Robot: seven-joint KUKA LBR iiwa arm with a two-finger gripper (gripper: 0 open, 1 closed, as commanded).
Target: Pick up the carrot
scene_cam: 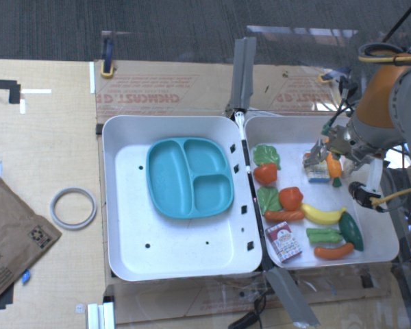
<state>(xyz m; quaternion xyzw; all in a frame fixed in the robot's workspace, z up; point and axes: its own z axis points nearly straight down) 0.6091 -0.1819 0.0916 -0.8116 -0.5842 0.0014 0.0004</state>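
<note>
Beside the banana point(323, 215), up toward the right bin's point(383, 256) far side, the pincer point(329, 162) hangs with a small orange piece, seemingly the carrot point(335, 166), at its tips; whether it is truly clamped cannot be told from above. It looks short, smooth and tapered, bright orange. A shallow grip on that slick taper could let it slide out and drop among the toy vegetables beneath, near the banana, during any lift.
</note>
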